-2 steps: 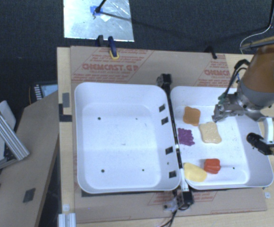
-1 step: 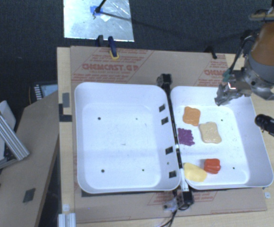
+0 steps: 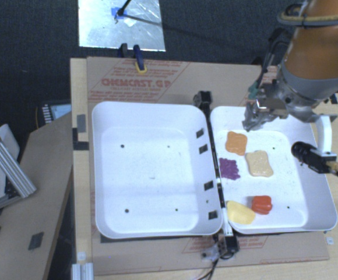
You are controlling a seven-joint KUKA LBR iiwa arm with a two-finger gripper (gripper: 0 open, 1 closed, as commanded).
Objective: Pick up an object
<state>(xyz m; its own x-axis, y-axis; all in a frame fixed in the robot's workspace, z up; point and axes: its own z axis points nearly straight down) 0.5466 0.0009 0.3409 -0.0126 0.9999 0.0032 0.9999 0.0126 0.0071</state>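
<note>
My claw hangs above the right white bin, just beside a flat orange bread-shaped piece (a beige slice lies near); whether it's gripping anything I cannot tell.

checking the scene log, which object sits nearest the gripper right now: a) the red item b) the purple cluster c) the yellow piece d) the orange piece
d, the orange piece lies just below the gripper near the back of the right bin, while the purple cluster, the red item and the yellow piece all lie farther toward the front.
</note>
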